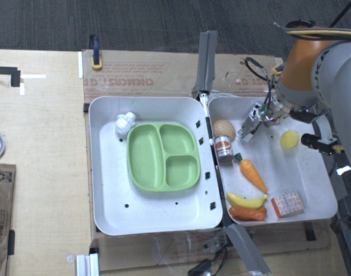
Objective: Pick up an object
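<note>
My gripper (247, 129) hangs low over the upper part of the right bin (313, 180), tilted toward the lower left. It sits just right of a brown egg-shaped object (223, 127) and a small red-labelled can (224, 148). A yellow ball (289, 139) lies to the gripper's right. Below it lie an orange carrot (253, 175), a yellow banana (247, 200), a red sausage-like piece (247, 213) and a small orange patterned box (287, 204). Nothing shows held in the gripper.
The left bin (106, 183) holds a green divided plate (164, 156) and a small white object (124, 122). A grey divider post (206, 62) stands between the bins at the back. Brown cardboard covers the bench behind them.
</note>
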`<state>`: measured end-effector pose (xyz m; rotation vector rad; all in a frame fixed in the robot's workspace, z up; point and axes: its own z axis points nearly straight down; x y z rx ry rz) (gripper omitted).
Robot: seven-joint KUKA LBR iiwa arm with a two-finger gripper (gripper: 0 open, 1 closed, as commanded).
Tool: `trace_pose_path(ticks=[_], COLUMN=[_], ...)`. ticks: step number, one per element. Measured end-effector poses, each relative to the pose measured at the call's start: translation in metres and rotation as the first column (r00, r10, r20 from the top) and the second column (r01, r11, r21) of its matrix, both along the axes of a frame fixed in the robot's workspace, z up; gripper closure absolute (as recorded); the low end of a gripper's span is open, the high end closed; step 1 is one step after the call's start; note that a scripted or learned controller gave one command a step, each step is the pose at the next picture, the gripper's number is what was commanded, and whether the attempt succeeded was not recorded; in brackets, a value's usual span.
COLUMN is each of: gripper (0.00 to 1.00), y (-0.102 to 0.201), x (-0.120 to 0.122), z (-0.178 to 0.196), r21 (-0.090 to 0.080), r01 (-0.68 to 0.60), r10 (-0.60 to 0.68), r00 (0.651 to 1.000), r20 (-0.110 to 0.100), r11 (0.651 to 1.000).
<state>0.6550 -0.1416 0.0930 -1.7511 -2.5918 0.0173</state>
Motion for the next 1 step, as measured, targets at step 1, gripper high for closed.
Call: trace_pose_path(ticks=[1], gripper=[1.00], y=[0.0006], x=[0.0012], z=[0.0104], r21=[-0.001], r01=[-0.004], r10=[0.004], r00=[1.000], r20=[0.004], r11=[1.000])
